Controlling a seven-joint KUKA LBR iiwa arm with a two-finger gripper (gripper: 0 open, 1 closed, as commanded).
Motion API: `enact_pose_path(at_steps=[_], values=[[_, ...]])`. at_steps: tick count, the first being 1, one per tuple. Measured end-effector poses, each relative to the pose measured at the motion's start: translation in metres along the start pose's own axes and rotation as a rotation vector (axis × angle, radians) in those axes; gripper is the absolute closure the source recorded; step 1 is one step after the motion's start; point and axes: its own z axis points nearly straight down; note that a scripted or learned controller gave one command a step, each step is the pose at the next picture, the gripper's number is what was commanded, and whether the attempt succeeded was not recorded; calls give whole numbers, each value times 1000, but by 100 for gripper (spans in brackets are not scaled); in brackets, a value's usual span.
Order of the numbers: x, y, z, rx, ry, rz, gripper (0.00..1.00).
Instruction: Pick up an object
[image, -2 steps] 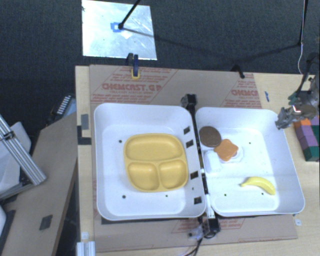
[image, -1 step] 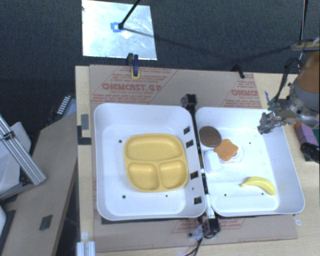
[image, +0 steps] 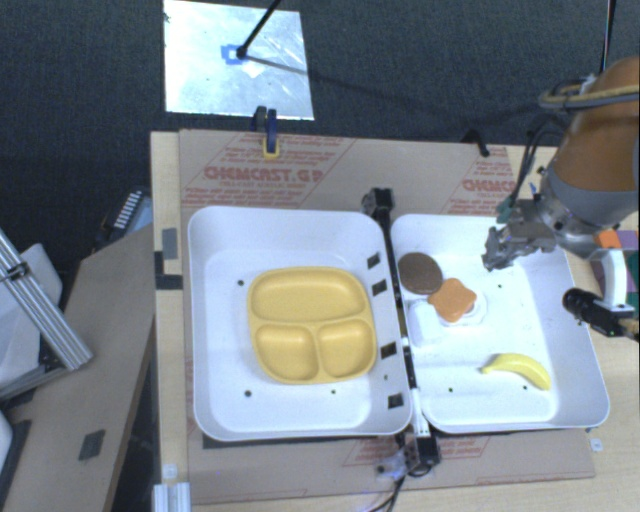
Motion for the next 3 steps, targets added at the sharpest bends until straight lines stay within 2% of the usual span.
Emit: enact_pose_path(at_steps=[1,2,3], values=[[60,-2,1,0,0,-1,100],[114,8,19,2,0,-1,100],[167,7,38,3,0,0,100]])
